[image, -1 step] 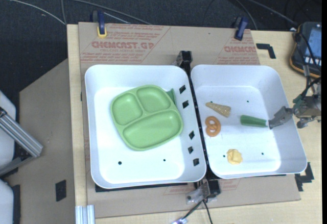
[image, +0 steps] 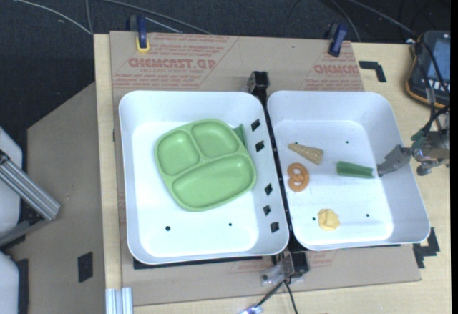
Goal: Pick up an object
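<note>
Light falls evenly from above, bright on the two white bins (image: 215,248), whose floors wash out almost to blank. Shadows are soft and short: a faint one hugs the green plate (image: 206,164) in the bin far from the jaws. The tabletop (image: 179,62) print reads a little soft. Dark floor beyond it stays dim. The picture is grainy and low in detail, with the jaws themselves smeared at the near bin's rim.

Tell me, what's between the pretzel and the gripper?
The green stick lies between the pretzel and the gripper, seen in the camera view.
</note>
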Robot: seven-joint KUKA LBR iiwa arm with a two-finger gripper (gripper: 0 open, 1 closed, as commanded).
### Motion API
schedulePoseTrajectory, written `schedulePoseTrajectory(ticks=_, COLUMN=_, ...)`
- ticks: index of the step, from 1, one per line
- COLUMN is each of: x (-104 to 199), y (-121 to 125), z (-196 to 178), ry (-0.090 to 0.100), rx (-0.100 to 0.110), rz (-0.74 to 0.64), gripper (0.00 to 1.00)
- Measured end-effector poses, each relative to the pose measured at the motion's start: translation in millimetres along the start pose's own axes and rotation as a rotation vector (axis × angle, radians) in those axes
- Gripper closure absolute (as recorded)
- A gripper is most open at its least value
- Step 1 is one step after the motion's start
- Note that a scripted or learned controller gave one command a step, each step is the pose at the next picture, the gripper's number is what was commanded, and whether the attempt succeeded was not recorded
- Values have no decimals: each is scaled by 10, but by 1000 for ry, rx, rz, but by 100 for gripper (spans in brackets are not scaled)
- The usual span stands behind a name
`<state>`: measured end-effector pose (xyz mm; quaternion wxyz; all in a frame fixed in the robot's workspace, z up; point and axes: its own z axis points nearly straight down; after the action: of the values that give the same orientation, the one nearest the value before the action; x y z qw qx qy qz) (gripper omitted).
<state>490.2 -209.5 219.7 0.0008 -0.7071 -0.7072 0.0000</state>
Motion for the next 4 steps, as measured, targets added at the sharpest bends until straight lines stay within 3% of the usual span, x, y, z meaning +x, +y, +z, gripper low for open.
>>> schedulePoseTrajectory(ticks=2, x=-71, y=-4, z=1131, ry=2, rx=5, rz=1, gripper=0)
schedulePoseTrajectory(ticks=3, x=-45, y=1, z=1359, ry=6, rx=3, rz=-3, gripper=0)
schedulePoseTrajectory(ticks=4, x=-60, y=5, z=1240, ry=2, rx=0, rz=-1, gripper=100)
